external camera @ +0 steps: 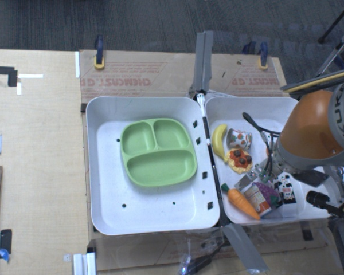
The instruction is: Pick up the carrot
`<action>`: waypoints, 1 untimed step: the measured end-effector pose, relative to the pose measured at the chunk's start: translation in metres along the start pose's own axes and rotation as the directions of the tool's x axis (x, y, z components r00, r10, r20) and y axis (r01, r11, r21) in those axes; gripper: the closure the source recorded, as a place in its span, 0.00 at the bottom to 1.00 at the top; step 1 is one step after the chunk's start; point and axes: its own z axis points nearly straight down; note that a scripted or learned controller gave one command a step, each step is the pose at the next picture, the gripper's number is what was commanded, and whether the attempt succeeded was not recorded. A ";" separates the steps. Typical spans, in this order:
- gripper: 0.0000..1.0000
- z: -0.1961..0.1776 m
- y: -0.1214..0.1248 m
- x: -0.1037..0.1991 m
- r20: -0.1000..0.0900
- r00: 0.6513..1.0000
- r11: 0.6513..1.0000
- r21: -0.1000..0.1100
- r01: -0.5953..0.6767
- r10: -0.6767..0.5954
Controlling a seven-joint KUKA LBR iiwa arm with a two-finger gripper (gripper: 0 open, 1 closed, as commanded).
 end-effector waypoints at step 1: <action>0.00 0.002 -0.021 -0.001 -0.011 0.906 0.906 -0.001 0.422 -0.422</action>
